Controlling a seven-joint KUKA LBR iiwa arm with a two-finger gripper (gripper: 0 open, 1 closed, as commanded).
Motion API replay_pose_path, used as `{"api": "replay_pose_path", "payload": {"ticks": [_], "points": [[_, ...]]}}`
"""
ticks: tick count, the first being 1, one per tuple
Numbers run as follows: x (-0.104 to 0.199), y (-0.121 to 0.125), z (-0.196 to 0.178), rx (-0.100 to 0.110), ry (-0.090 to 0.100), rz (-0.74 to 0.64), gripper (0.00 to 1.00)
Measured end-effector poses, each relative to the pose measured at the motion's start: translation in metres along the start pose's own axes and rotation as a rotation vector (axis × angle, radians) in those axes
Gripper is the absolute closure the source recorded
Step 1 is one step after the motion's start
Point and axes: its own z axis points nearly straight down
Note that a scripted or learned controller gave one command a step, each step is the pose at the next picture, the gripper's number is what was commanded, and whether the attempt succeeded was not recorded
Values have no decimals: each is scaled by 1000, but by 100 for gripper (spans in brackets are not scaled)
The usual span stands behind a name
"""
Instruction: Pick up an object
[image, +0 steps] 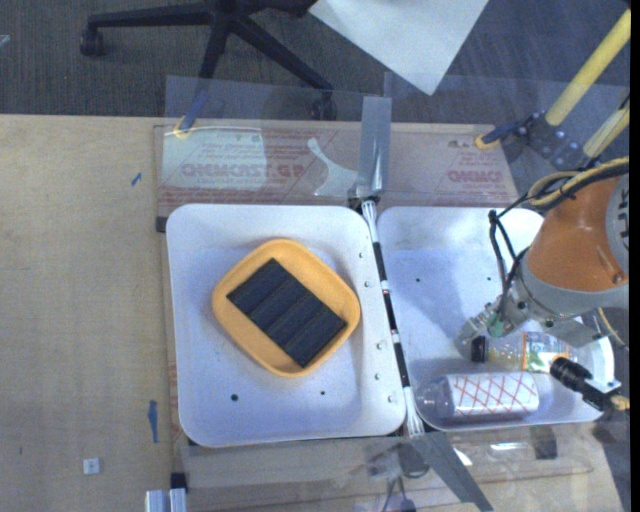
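In the right bin (430, 260), a clear bottle with a red criss-cross label (485, 395) lies on its side along the front wall. Just behind it lies a small clear bottle with a green and yellow label and a dark cap (522, 352). My gripper (497, 325) hangs low over the cap end of this small bottle, below the arm's orange band (578, 250). The arm's body hides how the gripper meets the bottle. In the left bin (190, 300), a yellow dish with a black ridged insert (286, 305) sits near the middle.
A metal divider (385, 300) with screws runs between the two bins. Black cables (505, 235) loop from the arm over the back of the right bin. Behind the bins stands a clear plastic sheet (330, 165).
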Motion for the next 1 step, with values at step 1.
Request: {"api": "replay_pose_path", "payload": {"ticks": [1], "points": [[0,-1,1,2,1,1,0]]}}
